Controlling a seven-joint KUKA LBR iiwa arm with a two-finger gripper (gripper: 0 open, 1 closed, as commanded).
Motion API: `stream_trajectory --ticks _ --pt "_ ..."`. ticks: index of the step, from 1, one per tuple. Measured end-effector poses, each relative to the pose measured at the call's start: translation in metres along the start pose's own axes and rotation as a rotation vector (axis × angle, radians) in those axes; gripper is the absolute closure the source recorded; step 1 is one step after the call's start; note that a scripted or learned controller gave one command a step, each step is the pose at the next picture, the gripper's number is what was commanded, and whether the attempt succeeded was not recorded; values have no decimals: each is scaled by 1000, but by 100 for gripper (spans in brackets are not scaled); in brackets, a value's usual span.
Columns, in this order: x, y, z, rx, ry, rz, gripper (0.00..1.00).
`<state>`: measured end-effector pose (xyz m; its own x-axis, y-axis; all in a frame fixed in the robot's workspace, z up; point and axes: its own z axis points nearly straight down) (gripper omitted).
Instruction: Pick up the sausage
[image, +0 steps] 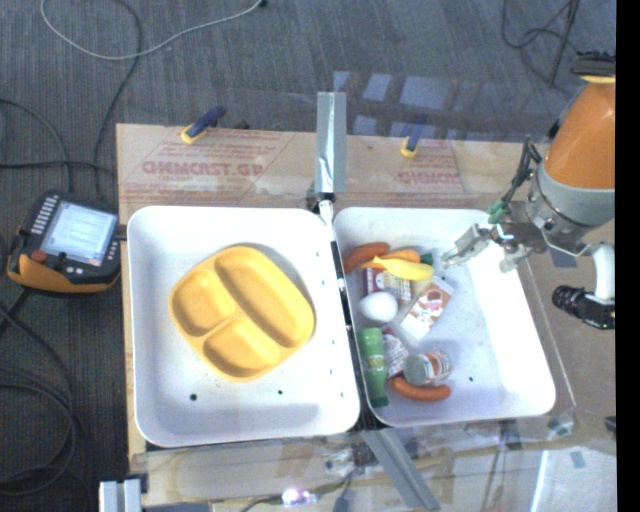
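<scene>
Two orange-red sausages lie in the right bin (520, 330). One sausage (364, 253) rests at the bin's far left corner, partly under a yellow item (405, 268). The other sausage (424, 392) lies near the front wall, below a small jar (430, 366). My gripper (456, 250) hangs over the far part of the right bin, just right of the yellow item and above a small carton (426, 306). It reaches in from the right under the orange-banded wrist (585, 140). Nothing shows held in it.
A white egg (378, 306) and a green bottle (373, 366) lie along the right bin's left wall. The left bin (150, 400) holds a yellow divided plate (243, 310). A teach pendant (65, 243) sits left of the bench.
</scene>
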<state>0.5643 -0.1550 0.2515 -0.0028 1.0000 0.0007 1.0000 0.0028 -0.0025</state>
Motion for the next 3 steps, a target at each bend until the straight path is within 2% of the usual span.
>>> stream_trajectory --ticks 1,2,3 --pt "19 -55 158 -4 0 118 0" --pt "52 17 162 -11 -4 404 0" --pt "41 92 164 66 -11 682 0"
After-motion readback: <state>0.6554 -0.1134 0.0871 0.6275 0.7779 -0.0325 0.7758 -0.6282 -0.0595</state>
